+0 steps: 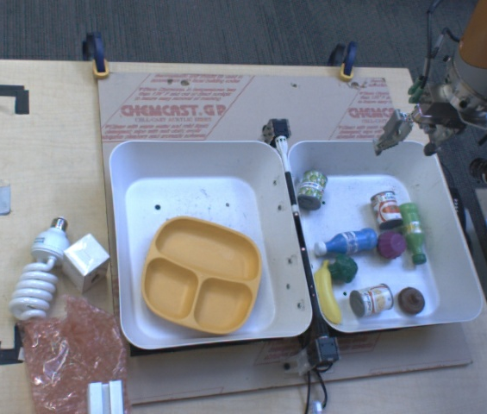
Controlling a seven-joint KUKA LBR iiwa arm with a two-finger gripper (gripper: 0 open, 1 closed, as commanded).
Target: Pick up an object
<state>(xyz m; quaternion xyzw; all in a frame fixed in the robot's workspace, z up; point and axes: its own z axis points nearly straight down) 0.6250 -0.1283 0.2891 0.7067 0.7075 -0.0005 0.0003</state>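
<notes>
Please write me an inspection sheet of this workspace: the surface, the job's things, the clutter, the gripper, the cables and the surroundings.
Surface: bench bearing two white bins, left bin and right bin.
Job's things: right bin holds banana, blue bottle, green bottle, cans and small items; left bin holds a yellow tray.
Clutter: light bulb, white cube, pink wrap beside the left bin.
Gripper: gripper open, above the right bin's far edge, holding nothing.
Cables: black cable at the near edge.
Surroundings: grey carpet.

Empty hand (414,135), fingers spread
</notes>
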